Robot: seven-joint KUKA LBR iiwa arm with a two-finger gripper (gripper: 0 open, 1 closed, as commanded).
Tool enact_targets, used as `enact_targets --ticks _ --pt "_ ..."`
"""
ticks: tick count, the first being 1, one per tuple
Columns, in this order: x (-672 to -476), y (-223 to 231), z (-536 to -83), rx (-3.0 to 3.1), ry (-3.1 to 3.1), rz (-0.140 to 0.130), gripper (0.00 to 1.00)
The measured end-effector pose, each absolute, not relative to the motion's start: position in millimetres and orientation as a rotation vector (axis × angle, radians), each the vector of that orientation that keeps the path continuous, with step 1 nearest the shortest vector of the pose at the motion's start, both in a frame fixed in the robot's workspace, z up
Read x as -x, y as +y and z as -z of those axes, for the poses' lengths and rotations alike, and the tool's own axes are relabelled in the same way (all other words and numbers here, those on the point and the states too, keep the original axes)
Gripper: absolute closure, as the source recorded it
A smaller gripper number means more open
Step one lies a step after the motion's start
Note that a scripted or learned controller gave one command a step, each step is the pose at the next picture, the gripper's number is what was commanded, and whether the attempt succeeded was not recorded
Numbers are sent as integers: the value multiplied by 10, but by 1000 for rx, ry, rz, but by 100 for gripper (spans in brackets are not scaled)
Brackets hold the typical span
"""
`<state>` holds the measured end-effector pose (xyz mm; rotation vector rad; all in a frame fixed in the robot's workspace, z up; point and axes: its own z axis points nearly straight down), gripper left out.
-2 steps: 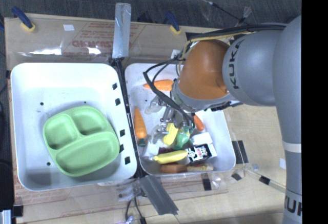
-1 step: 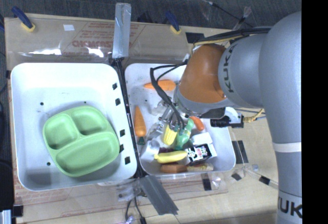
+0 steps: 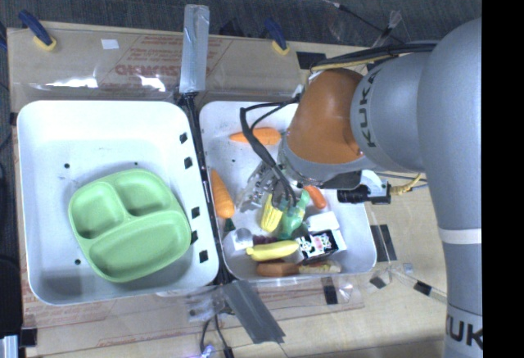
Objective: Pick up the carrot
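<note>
Carrot point(image 3: 221, 194): orange, tapered, lying against the bin's left wall.

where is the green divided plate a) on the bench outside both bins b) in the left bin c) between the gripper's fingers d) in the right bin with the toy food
b: the green divided plate lies flat on the floor of the left bin, while the toy food, including the carrot, sits in the right bin under the gripper.
</note>
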<state>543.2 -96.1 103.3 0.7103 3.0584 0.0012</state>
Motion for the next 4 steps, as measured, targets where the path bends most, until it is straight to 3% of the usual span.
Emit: enact_targets --ticks 1,2,3,4 --pt "-5439 -956 -1130 -700 3060 -1 100" --pt "-5132 -945 -1298 -904 3013 0 100" --pt "-5423 -1430 -2459 -980 2973 0 100" --pt "-4743 -909 -1168 -930 3012 1 100"
